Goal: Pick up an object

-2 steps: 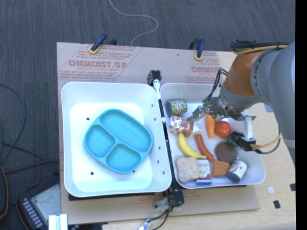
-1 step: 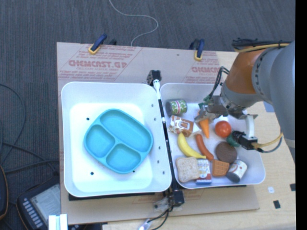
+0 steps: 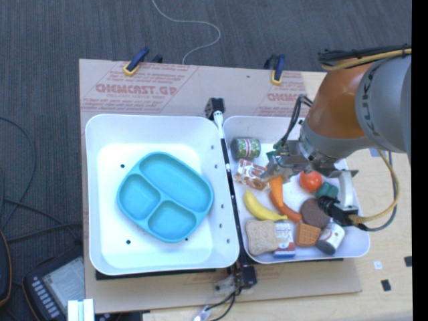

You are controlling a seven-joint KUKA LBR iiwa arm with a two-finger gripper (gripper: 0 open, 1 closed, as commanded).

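Claw [image 3: 279, 160] | over right bin [image 3: 361, 246] | carrot [image 3: 279, 196] just below

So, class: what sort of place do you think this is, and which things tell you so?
Probably a robot lab or test bench, not a kitchen. A robot arm reaches over two bins clamped to a board, and the food looks like toys.

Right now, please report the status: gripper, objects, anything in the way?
Gripper low in right bin, over carrot and snack packet; grasp unclear. Banana, tomato, can crowd close. Blue plate sits in left bin.
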